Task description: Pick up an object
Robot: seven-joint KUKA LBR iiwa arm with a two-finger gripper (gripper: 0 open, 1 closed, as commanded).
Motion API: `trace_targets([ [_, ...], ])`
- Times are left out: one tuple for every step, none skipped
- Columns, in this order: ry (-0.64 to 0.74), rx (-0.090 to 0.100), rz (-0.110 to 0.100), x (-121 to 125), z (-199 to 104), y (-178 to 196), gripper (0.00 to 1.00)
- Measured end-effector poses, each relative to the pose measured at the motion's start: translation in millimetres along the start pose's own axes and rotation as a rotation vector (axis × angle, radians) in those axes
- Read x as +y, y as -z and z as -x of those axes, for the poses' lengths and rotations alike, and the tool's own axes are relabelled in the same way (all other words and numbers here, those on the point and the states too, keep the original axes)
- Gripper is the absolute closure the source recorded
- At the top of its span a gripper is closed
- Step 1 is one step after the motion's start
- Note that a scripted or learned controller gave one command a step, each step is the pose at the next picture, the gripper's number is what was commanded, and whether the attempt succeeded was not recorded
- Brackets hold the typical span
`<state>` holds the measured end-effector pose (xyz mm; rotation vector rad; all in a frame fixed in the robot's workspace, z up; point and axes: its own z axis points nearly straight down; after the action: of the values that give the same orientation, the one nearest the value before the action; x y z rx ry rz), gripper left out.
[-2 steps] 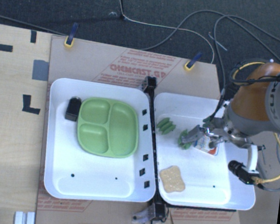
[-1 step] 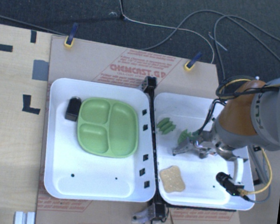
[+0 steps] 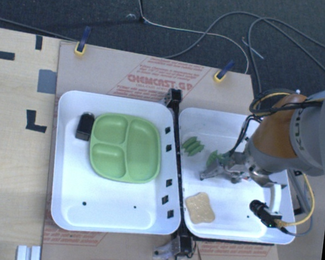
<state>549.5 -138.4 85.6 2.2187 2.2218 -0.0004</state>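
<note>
My gripper (image 3: 212, 168) hangs low in the right bin (image 3: 234, 123), near its middle. It reaches in from the grey arm with the orange band (image 3: 275, 132) on the right. A small green piece (image 3: 214, 158) lies right at the gripper's upper side, partly covered by it. I cannot see whether they touch. A second green pod-like piece (image 3: 192, 146) lies just to the left, apart from the gripper. A tan toast-like slice (image 3: 199, 208) rests near the bin's front edge, below the gripper.
The left bin (image 3: 64, 197) bears a light green divided plate (image 3: 125, 148) with a small black block (image 3: 84, 126) beside its left rim. A black divider (image 3: 173, 157) runs between the bins. Cables loop around the wrist at the right.
</note>
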Motion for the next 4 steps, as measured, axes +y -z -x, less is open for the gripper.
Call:
trace_targets([
  [0.001, -0.002, 0.002, 0.5, 0.4, 10.5, 1.0],
  [0.0, 0.0, 0.003, 10.6, 1.3, 67.9, 1.0],
  [0.0, 0.0, 0.005, 10.4, 1.6, 131.6, 1.0],
  [-0.001, 0.001, -0.001, 10.6, 1.3, 133.3, 1.0],
])
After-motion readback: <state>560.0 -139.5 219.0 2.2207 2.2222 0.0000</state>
